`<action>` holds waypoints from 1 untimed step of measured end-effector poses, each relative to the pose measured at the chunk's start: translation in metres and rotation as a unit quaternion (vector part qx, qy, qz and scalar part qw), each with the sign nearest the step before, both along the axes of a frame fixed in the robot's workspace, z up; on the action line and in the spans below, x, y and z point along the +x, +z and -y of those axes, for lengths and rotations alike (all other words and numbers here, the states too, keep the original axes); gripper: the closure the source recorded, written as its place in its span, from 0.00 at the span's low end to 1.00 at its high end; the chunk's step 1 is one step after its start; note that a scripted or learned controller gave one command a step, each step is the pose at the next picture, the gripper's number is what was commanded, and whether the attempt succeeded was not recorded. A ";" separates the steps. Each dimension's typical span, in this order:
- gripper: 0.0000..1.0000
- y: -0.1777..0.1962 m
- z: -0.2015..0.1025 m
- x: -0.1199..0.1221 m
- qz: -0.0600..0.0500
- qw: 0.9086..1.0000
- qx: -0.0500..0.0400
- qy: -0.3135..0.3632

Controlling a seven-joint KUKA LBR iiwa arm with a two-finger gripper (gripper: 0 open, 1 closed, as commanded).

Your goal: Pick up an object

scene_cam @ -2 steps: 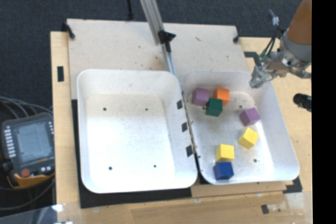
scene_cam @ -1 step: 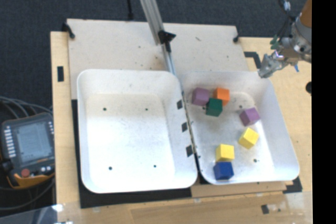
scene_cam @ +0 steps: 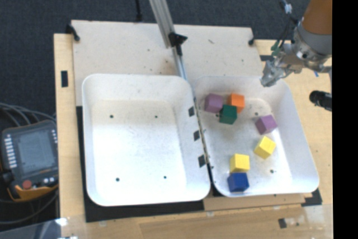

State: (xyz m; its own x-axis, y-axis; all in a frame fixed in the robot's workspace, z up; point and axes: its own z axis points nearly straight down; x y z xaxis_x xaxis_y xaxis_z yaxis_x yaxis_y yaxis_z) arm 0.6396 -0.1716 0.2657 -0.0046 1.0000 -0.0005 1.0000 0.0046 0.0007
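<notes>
Two white bins sit side by side on the bench. Seven cubes lie in the right bin: a purple cube, an orange cube and a green cube bunched together near its far left, a second purple cube and a yellow cube toward the right, another yellow cube just behind a blue cube at the near edge. Above the far right rim hangs the claw; whether it is open or closed cannot be told. No writing is legible.
</notes>
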 end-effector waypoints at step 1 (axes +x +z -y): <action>1.00 -0.013 -0.045 -0.012 -0.001 1.000 0.000 0.000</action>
State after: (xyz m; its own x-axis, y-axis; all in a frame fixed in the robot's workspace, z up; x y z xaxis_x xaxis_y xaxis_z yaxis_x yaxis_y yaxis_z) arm 0.6273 -0.1265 0.2527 -0.0054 1.0000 0.0003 1.0000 0.0054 -0.0009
